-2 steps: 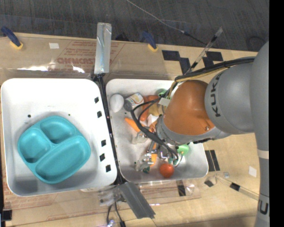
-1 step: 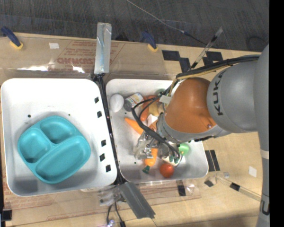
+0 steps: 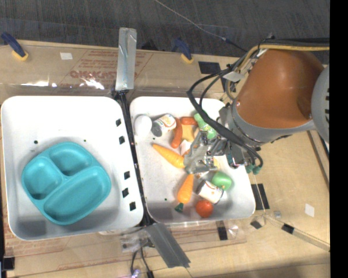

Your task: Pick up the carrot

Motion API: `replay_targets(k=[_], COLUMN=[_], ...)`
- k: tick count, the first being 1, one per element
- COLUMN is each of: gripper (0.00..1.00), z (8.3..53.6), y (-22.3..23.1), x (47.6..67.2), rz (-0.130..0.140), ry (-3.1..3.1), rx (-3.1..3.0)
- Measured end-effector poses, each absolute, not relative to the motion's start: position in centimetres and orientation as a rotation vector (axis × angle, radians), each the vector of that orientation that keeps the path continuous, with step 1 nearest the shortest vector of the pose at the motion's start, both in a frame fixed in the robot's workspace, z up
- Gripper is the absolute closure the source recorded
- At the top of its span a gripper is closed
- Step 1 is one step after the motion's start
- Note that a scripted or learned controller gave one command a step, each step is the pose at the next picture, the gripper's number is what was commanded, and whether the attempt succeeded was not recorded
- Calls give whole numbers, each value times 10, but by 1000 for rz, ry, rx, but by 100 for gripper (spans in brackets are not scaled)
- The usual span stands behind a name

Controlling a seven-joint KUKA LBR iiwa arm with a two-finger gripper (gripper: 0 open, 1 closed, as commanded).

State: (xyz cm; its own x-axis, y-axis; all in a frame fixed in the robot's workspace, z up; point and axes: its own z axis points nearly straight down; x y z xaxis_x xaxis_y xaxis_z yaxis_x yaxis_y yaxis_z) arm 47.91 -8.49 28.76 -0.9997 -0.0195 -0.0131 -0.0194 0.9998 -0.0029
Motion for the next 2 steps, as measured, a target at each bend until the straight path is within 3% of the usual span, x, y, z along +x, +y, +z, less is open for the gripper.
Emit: replay_targets(k=[1, 2], gripper=[100, 100], z=[190, 266], y=[-34, -8], x=[489, 540], rz=[3, -3], ry=[3048, 2826], rx=[-775, -1361])
